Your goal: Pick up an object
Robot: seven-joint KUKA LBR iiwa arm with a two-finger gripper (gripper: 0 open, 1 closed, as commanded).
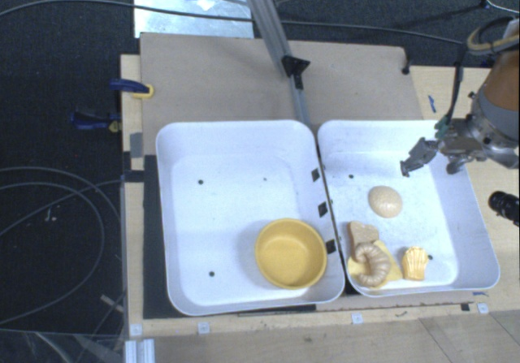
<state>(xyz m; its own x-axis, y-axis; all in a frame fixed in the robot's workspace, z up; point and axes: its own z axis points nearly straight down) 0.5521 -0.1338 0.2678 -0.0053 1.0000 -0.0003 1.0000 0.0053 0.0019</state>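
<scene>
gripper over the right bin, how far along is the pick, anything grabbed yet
Nothing looks picked up yet. The gripper hangs over the upper part of the right bin with nothing visible between its fingers. The pale round object lies below it in the bin; the curled pastry-like piece and the small yellow piece sit near the front edge. The yellow bowl rests in the left bin. Descent, grasp and lift all remain.

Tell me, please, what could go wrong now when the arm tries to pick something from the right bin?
1. The claw hangs above bare floor of the right bin, off to the side of the round beige piece; a straight descent would likely miss.
2. The curled pastry and the brown piece touch near the bin's left wall, so a grasp there might disturb both.
</scene>
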